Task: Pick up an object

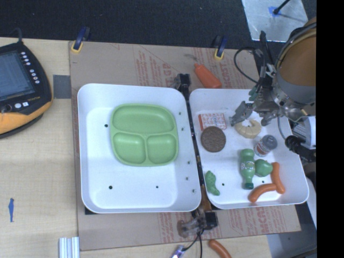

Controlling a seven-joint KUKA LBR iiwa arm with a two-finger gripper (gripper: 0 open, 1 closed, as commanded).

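My gripper (253,116) hangs over the back of the right bin (301,198), open, with one finger (239,114) out to the left and the other to the right. Nothing sits between them. Just below lies a cream ring-shaped piece (248,129). Also in this bin are a red and white packet (212,120), a brown round biscuit (213,139), a small grey jar (266,143), a green bottle (247,169), a green lump (263,167), two orange sausages (264,192) and a small green piece (211,183).
The left bin (94,192) holds a green divided plate (144,134). An orange carrot (207,77) lies behind the bins on the cardboard. A teach pendant (21,90) rests at the far left. Another orange item (220,248) lies in front of the bins.
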